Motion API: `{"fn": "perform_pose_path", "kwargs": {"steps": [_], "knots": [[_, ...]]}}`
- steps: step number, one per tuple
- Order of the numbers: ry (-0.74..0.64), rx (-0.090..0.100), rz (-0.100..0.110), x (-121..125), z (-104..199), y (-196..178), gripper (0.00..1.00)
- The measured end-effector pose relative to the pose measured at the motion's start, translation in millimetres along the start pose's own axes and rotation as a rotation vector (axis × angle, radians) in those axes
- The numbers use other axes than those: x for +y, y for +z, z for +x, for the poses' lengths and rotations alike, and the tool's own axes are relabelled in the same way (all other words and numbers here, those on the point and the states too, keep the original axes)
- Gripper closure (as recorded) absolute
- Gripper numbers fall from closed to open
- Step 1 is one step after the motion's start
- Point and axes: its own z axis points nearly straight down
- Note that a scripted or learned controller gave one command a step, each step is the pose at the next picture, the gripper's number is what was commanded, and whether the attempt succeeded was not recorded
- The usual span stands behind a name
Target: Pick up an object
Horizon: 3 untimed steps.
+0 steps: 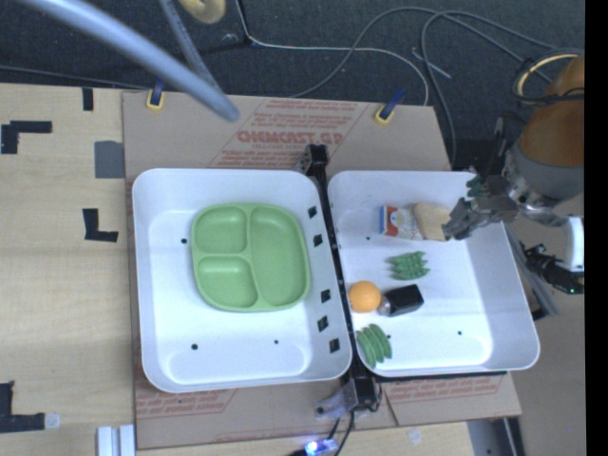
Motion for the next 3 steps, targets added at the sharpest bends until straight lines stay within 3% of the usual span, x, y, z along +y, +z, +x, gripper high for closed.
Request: {"fn": "perform_pose_path", "kwargs": {"steps": [1,3], "knots": [[0.002,0.0,0.008,-0.3,0.1,14.3,1.0],[-0.004,0.003,0.007,22.2,99.8,24.5,1.0]]}}
